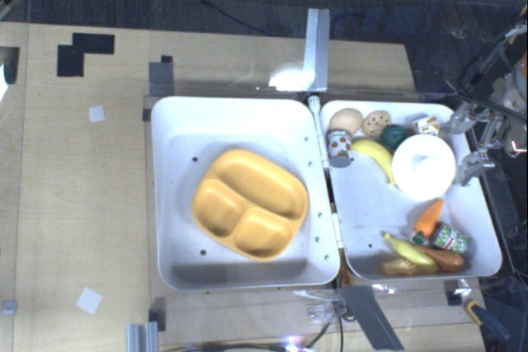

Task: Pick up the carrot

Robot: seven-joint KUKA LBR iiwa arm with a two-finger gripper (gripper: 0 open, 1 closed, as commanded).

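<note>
No readable writing anywhere, so on to the bins: the left bin (165, 177) holds a yellow divided tray (250, 202). The right bin (363, 227) carries an egg (346, 121), a cookie (376, 123), a small can (340, 146), two bananas (375, 156), a white plate (423, 166), and the carrot (428, 218) just under that plate. The gripper (476, 146) hangs at the bin's right rim with fingers spread open, and the carrot sits apart at its seven o'clock.

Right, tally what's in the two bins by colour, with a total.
Yellow: 3, the divided plate and two bananas
Orange: 1, the carrot
White: 1, the round plate
Tan or brown: 3
Dark green: 1
Mixed print: 3
Total: 12
</note>
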